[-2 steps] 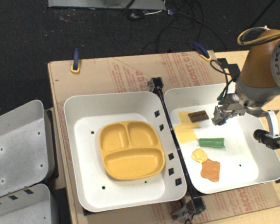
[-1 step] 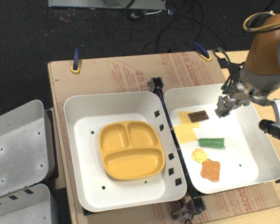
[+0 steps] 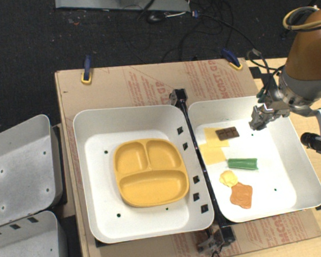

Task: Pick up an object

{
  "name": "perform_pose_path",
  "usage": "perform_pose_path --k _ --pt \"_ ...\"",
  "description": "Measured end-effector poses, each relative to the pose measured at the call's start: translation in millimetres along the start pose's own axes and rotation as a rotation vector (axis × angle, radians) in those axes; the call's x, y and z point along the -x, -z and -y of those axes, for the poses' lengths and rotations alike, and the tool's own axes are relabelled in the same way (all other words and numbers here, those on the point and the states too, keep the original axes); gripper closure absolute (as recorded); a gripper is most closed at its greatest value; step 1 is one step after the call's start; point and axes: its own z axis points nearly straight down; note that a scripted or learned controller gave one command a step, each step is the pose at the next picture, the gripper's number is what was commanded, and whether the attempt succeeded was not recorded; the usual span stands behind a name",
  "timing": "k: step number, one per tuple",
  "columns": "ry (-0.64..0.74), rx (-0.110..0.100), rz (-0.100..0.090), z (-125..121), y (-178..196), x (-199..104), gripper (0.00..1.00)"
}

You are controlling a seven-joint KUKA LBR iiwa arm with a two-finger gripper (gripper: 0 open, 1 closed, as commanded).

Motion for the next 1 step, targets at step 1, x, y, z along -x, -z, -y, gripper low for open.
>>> perform_pose_path --k 1 --pt "0.003 -0.005 -0.002 10.2 -4.0 -46.0 1.00"
